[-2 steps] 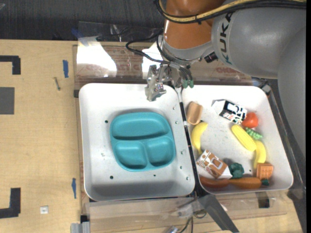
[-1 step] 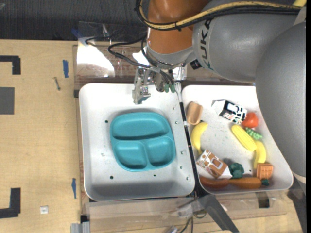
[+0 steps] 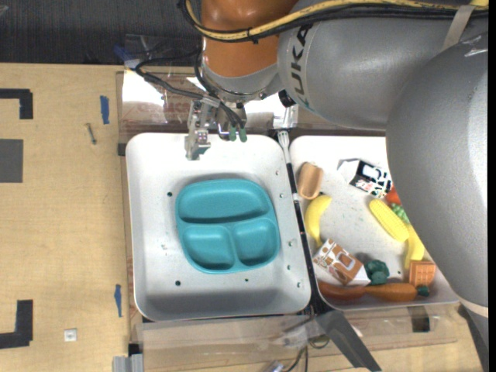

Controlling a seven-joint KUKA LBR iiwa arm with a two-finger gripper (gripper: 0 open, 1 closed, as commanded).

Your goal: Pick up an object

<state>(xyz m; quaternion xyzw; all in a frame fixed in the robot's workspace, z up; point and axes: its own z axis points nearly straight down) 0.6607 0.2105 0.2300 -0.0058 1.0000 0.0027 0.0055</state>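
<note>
Clutter fills the right bin [image 3: 341,304]: bananas [image 3: 315,217], carrot [image 3: 391,291], cup [image 3: 309,179], small box [image 3: 339,260]. A teal tray [image 3: 226,225] lies in the left bin [image 3: 147,231]. Whether the hand [image 3: 211,134] above its far edge grips anything cannot be told.

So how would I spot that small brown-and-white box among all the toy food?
Look in the right-hand white bin, toward its near edge. The small box lies there tilted, between a yellow banana and an orange carrot. It is the one flat-sided, printed thing there, brown with white markings, while its neighbours are rounded and plain-coloured.
</note>
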